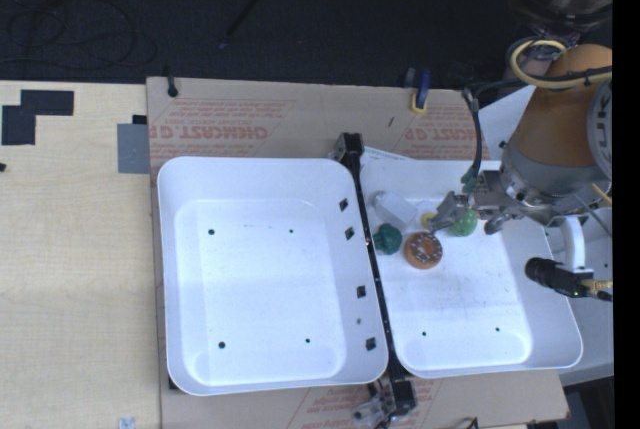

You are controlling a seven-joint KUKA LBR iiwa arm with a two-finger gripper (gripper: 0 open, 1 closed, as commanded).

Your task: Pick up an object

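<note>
1. A green object (463, 223) sat right at the jaws (452, 215) in the right bin (500, 337); whether the jaws gripped it could not be told.
2. A round brown object (423, 250) lay just below-left of the jaws.
3. A dark green lump (387, 239) rested further left, near the divider.
4. A clear pale piece (393, 208) lay left of the jaws.
5. The left bin (190, 217) stood well apart on the table (70, 247).

- A dark green rounded lump (387, 239) lies in the right bin (500, 342), close to its left wall.
- A round brown disc (423, 251) lies flat just right of it.
- A clear pale piece (393, 209) lies above them.
</note>
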